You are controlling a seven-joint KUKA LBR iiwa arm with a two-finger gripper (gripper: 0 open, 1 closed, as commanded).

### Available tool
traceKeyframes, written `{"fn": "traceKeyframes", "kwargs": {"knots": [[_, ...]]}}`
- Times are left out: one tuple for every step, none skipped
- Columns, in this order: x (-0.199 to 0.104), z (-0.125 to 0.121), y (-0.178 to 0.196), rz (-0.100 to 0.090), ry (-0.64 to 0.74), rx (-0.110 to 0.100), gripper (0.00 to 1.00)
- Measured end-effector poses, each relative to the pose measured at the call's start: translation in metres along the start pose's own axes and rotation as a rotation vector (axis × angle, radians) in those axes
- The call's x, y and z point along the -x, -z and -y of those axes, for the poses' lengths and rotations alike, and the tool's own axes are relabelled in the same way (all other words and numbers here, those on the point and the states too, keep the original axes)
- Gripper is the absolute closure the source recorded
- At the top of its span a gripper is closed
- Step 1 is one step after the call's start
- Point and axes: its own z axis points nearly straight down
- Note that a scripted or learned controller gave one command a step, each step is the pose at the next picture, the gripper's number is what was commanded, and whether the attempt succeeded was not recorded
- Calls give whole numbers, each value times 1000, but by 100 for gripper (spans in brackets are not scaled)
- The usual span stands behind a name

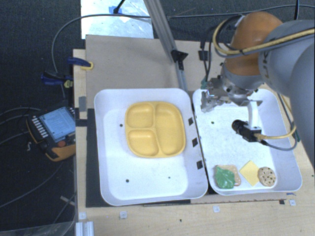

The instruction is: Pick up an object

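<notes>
A: Yellow plate with three compartments sits in the left bin, up toward its far half. Nothing on it.

B: Food items?

A: Right bin, near edge, in a row. Green-topped toast on the left, yellow cheese slice in the middle, round cookie on the right. Cheese sits just beside the cookie, possibly touching; toast is a bit apart from the cheese.

B: Arm?

A: Gripper hangs over the far left corner of the right bin, well apart from the food. Nothing visible between the fingers. Can't tell whether they're spread or closed, the wrist blocks it. A black cylinder with a cable sticks out below the wrist, over the bin's middle.
</notes>
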Motion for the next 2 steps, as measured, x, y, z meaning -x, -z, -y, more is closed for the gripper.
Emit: {"fn": "traceKeyframes", "kwargs": {"knots": [[-52,13,15,0,0,1,100],[-98,24,8,0,-2,1,100]]}}
